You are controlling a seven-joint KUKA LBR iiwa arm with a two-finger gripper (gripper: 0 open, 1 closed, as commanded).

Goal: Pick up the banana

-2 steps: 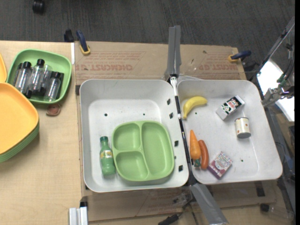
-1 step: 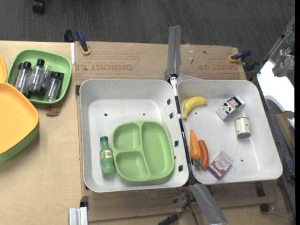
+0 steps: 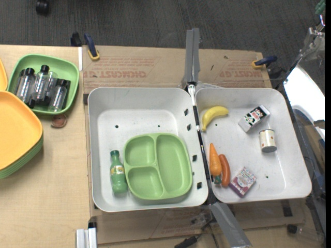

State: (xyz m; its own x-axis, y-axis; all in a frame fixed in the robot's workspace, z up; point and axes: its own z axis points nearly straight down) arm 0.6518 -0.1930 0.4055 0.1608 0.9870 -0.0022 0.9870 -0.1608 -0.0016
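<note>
Nothing of the job looks done yet. The banana lies flat in the right bin, up in its back-left corner, close against the wall it shares with the left bin, with bare white floor around it. Its neighbours sit apart from it: a small black-and-white carton and a little can further right, a carrot and a red pepper nearer the front (these two touching), and a pink packet beside them. The left bin carries a green divided tray and a green bottle. So the whole pick remains: reach, descend, close, lift. As for the arm's pose, I cannot make it out over either bin, and whether the claw is spread or pressed together I cannot tell.
</note>
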